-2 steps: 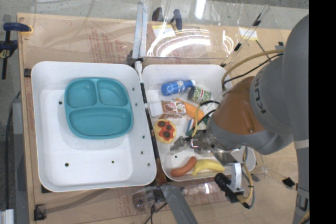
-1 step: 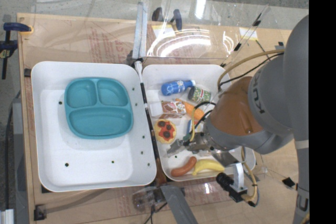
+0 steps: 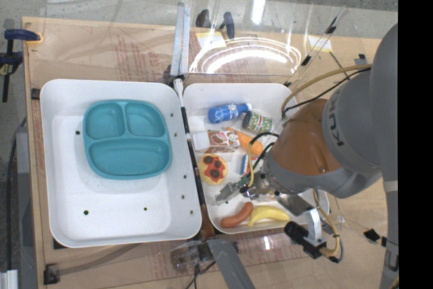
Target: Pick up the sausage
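The sausage (image 3: 236,215), reddish-brown and short, lies at the front edge of the right bin (image 3: 284,93), touching the left end of a yellow banana (image 3: 270,214). My gripper (image 3: 235,193) hangs just above and slightly behind the sausage, in the lower middle of the bin. Its metal fingers (image 3: 225,194) stand open and slant to the left with nothing between them. The grey arm with its orange band (image 3: 304,145) covers the bin's right half.
The right bin also holds a blue bottle (image 3: 226,112), a green can (image 3: 257,122), a meat packet (image 3: 218,139), a carrot (image 3: 245,140) and a pizza slice (image 3: 214,169). A teal divided plate (image 3: 126,139) sits in the left bin (image 3: 61,213).
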Motion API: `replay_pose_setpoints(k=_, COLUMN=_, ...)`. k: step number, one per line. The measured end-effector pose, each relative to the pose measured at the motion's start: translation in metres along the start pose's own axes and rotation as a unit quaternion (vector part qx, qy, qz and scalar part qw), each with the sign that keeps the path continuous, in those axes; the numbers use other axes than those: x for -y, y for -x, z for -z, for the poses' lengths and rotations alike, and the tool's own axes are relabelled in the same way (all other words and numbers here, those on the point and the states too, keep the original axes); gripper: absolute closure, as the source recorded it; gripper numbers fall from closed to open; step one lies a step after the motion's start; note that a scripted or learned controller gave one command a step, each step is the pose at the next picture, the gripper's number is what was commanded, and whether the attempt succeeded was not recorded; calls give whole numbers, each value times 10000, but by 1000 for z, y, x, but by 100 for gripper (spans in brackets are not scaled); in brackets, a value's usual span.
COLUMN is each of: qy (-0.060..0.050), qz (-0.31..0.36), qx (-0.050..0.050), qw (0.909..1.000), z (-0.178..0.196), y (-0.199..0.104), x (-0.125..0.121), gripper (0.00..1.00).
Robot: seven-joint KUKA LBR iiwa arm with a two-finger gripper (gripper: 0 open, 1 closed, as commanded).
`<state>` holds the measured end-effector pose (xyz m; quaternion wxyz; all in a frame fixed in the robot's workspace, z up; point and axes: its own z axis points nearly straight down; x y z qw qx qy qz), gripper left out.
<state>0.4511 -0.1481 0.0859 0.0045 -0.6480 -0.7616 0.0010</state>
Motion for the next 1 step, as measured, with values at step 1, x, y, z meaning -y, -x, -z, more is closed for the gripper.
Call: replay_pose_setpoints(k=1, qy=-4, qz=178, qx=-6, qw=9998, z=0, y=-3, x=0, gripper=0)
